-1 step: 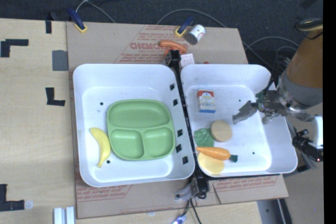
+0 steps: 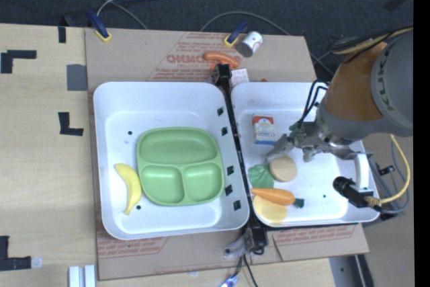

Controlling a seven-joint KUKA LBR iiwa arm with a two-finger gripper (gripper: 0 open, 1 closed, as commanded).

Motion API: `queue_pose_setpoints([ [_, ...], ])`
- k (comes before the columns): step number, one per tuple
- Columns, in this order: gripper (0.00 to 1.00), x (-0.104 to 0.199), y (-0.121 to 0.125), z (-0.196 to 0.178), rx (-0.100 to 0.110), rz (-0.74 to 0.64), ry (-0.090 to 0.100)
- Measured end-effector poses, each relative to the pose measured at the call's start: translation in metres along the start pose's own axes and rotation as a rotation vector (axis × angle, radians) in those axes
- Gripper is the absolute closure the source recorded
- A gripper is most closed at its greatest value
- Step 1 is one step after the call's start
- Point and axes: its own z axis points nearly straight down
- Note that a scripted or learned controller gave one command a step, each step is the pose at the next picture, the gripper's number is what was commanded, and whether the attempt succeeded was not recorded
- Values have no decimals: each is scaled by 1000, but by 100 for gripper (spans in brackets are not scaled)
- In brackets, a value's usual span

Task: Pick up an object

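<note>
My gripper (image 2: 294,151) hangs in the right bin (image 2: 336,104), its fingers spread open with nothing between them. Just below its left finger lies a tan round bun (image 2: 283,170). A small white carton with a red and blue label (image 2: 264,130) rests to the gripper's upper left. A green leafy piece (image 2: 260,176), a carrot (image 2: 272,195) and a pale yellow disc (image 2: 270,211) crowd the bin's front left corner.
The left bin (image 2: 107,104) holds a green divided plate (image 2: 180,165) and a banana (image 2: 130,186) at its left. The black divider rail (image 2: 232,131) runs between the bins. Clamps and a cable lie on the cardboard behind.
</note>
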Motion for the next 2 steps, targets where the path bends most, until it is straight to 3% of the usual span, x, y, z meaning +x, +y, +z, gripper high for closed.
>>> queue_pose_setpoints([
  [1, 0, -7, 8, 65, -6, 0, 1],
  [2, 100, -6, 8, 56, -6, -1, 0],
])
